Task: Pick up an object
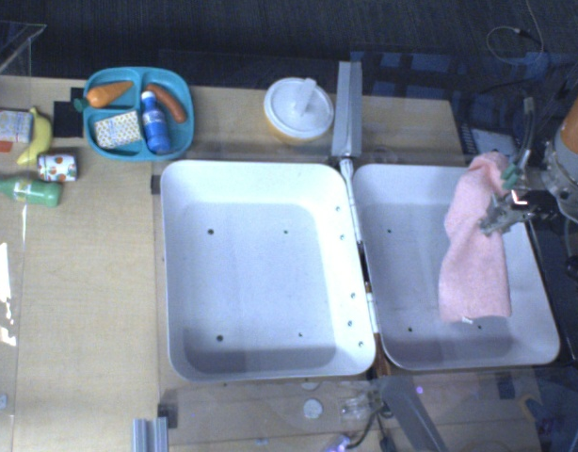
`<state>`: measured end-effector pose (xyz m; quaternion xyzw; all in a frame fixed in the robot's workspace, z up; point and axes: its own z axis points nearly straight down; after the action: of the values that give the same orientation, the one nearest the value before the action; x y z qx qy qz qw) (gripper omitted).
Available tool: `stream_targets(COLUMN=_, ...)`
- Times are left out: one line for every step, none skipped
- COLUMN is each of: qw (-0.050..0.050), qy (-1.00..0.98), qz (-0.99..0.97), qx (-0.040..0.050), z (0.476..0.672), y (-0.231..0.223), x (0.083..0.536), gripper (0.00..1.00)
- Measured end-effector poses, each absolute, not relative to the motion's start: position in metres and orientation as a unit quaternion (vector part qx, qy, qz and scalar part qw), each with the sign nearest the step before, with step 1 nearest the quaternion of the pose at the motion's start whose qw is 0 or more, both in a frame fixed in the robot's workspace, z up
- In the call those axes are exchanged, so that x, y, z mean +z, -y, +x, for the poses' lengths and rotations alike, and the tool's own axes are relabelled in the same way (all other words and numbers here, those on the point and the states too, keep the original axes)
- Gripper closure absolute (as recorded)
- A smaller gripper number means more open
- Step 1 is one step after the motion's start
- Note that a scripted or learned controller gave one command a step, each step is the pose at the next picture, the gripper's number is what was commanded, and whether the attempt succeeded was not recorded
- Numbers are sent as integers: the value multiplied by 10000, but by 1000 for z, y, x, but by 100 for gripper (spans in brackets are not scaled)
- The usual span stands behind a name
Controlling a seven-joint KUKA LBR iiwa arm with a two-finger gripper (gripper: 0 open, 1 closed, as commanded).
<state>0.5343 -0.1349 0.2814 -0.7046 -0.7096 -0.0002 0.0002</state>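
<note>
Wooden tabletop (82, 281) under two shallow white bins side by side, dark floor behind. Left bin (261, 266) bare white with a few small dark holes. Right bin (411, 281) holding a pink cloth (475, 252), draped long from the upper right corner down toward the bin's middle right, its top edge bunched and lifted near the hand (504, 210). Hand at the right bin's upper right rim, reaching in from the right, touching or just beside the cloth's upper part; fingers too small and dark to read, so cannot tell whether apart or together, nor whether clamped on the cloth. Orange band (576, 125) on the arm at the far right edge.

Behind the left bin, a blue tray (181, 111) with an orange carrot (110, 92), a blue bottle (155, 121) and other small food pieces. Near it, a white lidded cup (298, 108) on a yellow base. At far left, a banana (40, 135), a small can (56, 167) and a green bottle (25, 190) lying flat.
</note>
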Motion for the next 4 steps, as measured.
stream_targets(qw=0, qy=7370, qz=-6759, qx=-2, z=557, y=146, x=125, gripper=0)
stream_targets(qw=-88, qy=7698, qz=-6382, qx=-49, z=574, y=102, x=94, gripper=0)
stream_targets(qw=-91, qy=8713, qz=-4907, qx=-36, z=612, y=109, x=93, gripper=0)
stream_targets(qw=-90, qy=8713, qz=-4907, qx=-37, z=612, y=109, x=93, gripper=0)
